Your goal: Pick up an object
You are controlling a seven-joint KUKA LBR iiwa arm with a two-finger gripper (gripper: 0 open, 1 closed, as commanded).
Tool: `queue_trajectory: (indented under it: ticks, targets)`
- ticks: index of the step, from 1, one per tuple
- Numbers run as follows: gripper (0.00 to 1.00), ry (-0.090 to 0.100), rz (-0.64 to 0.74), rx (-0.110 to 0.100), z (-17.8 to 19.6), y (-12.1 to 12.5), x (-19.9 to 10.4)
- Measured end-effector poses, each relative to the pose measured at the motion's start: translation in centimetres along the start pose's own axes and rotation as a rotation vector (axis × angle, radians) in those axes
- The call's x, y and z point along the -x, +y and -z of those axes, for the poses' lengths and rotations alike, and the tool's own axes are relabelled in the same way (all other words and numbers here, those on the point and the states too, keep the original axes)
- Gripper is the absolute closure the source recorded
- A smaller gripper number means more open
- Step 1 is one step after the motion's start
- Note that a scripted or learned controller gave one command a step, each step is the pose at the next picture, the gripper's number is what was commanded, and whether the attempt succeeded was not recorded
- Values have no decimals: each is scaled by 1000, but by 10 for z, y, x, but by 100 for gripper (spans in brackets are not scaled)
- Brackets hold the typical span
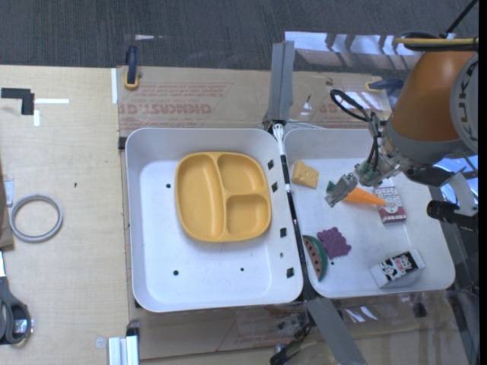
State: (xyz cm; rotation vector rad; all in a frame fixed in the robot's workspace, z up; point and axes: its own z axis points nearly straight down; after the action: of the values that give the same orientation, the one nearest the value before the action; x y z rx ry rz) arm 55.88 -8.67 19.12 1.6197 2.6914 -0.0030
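My gripper (342, 190) hangs low over the middle of the right bin (434, 276), coming off the grey arm with its orange band (434, 90). Its tip is at the left end of an orange carrot (365, 198), which lies just right of it; whether they touch is unclear. A yellow cheese wedge (305, 175) lies to the gripper's left. A small red and white box (391, 204) sits right of the carrot. Purple grapes (334, 242), a watermelon slice (315, 255) and a black and white carton (396, 267) lie nearer the bin's front.
The left bin (152, 280) holds a yellow divided plate (223, 196). A raised divider (289, 211) separates the two bins. On the wooden bench at left lie a roll of tape (33, 217) and scissors (14, 318).
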Motion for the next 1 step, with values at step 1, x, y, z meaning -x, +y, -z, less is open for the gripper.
queue_trajectory:
  ticks: [1]
  targets:
    - [0,-1,-50,1,-99,6,57]
